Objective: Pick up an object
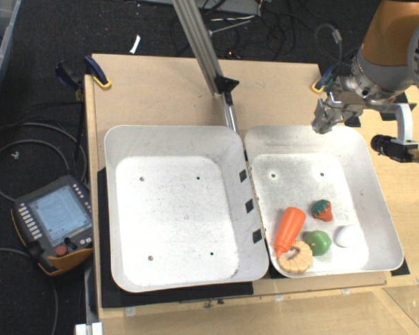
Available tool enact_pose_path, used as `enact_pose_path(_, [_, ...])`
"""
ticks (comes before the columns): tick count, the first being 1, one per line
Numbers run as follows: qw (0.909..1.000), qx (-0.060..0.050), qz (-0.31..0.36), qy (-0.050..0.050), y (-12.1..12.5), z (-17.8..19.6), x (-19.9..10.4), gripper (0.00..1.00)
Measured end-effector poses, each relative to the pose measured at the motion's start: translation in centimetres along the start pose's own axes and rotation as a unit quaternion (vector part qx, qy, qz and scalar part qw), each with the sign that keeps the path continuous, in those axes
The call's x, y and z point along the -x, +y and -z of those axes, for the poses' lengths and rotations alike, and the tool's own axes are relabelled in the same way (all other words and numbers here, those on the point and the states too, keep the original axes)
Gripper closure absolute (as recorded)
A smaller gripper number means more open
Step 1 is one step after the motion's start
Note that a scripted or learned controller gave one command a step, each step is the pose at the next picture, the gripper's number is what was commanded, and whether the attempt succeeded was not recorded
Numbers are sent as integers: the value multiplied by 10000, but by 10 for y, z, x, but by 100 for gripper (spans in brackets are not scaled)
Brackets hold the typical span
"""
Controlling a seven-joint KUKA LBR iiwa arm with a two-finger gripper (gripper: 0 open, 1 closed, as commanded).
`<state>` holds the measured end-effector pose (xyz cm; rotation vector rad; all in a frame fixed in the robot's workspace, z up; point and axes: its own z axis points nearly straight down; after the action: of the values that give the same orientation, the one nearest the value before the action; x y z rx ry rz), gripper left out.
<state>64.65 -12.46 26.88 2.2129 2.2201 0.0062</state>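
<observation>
The tan board worktop [167, 89] stands over a dark floor strewn with cables, with a grey hand-held control pendant [54, 218] lying off its left edge, and carries two shallow white plastic bins side by side. The left white bin [126, 145] has a bare, faintly speckled floor. The right white bin [293, 145] holds all the candidates, bunched at its near end: a smooth orange carrot-shaped toy [288, 229] lying at a slant, a round tan ridged piece [295, 258] touching the carrot's lower tip, a glossy green round toy [318, 243] just beside that, a small red toy with a green top [322, 210] a little apart, and a small white egg-like ball [347, 236] near the right wall. The grey metal pincer [324, 121] hangs over the far rim of the right bin, well apart from the cluster and carrying nothing; whether it is spread or pressed together I cannot tell at this angle. Risks, as I judge them: the objects are small, rounded and slick-looking, so a pinch off centre would likely squirt one aside; the carrot, tan piece and green toy crowd each other, so a descent there could strike a neighbour; the white ball sits close to the sloped wall, leaving little room beside it.
</observation>
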Motion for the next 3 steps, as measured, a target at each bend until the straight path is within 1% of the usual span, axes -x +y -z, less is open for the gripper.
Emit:
enact_pose_path(1, [10000, -50, 18, 16, -17, -16, -50, 100])
enact_pose_path(2, [10000, -51, 19, 16, -39, -27, -95, 100])
enact_pose_path(3, [10000, -49, 24, 19, -55, -19, -141, 100])
